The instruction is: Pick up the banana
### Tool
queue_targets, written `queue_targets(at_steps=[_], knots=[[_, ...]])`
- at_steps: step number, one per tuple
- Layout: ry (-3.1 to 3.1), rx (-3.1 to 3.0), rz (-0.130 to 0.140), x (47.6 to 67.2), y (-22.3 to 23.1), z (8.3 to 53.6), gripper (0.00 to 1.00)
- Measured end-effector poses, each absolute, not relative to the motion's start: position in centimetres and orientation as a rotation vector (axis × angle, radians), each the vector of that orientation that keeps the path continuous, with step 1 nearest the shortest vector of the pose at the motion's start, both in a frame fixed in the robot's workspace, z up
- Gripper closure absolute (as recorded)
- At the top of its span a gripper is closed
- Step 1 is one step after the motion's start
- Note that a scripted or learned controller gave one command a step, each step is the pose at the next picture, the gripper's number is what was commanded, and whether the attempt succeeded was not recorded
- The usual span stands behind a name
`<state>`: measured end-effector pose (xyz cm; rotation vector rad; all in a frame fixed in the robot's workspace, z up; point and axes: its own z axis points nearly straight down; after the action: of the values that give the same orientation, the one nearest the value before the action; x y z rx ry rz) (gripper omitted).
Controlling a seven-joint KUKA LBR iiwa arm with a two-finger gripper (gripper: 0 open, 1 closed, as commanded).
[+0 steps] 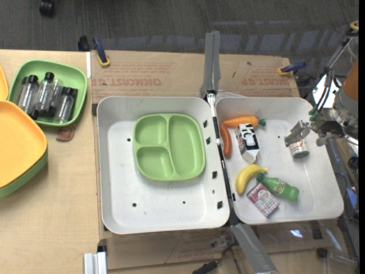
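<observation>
Dark grey carpet fills the top of the frame, with a chair caster at the upper left. Below it lies a bench topped with brown cardboard held by clamps; the cardboard carries printed red lettering that reads upside down and is too faint to make out with any certainty. On the bench stand two shallow white bins side by side — the left bin holds a green divided plate, the right bin a scatter of small things.

At the far left of the frame a green tray holds several dark-capped bottles, and a stack of orange plates sits below it.

The banana lies in the lower left part of the right bin, near the wall that divides the bins. Its long axis runs on a slant from lower left to upper right, its curved back toward the upper left, one tip at the lower left and the other at the right, just beside the cap of a green bottle. A small pink-labelled packet lies below them. Above are a carrot, an orange sausage-shaped thing and a small carton with black-and-white print, unreadable here.

The gripper hangs at the right of the right bin over a small can, well apart from the banana; its fingers look apart, with nothing between them.
</observation>
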<state>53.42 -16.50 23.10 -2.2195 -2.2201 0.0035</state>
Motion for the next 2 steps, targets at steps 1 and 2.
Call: queue_targets(at_steps=[1, 2], knots=[[-2.218, -2.220, 0.006, 53.4, -16.6, 23.9, 1.00], [-2.295, -2.142, 0.003, 49.7, -15.9, 20.8, 1.00]])
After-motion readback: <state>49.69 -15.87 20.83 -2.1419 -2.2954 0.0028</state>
